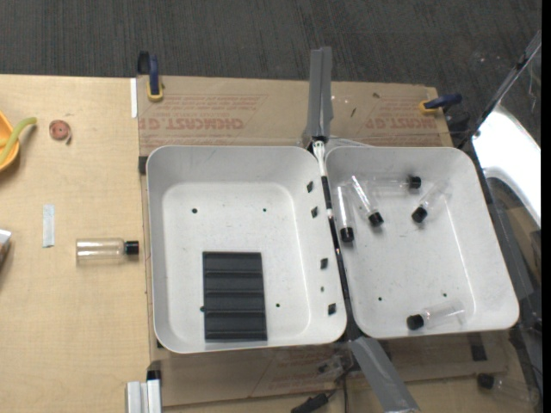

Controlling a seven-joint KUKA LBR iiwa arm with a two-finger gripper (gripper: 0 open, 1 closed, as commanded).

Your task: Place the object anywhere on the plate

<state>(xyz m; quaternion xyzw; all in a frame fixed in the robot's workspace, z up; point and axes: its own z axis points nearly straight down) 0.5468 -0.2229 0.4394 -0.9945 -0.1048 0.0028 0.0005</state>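
Observation:
A black ribbed plate (233,297) lies flat in the left white bin (172,188), near its front wall. The right white bin (482,256) holds several clear vials with black caps. Three of them lie close together at the back left: one (344,215) along the left wall, one (366,203) beside it, and one (394,183) further back. Another vial (428,205) lies tilted to their right. A lone vial (435,318) rests near the front wall.
On the wooden bench to the left lie a capped vial (106,249), a small strip (48,226), a red disc (58,130) and an orange-yellow item (9,140). Clamps (151,76) (439,103) hold the cardboard behind the bins.

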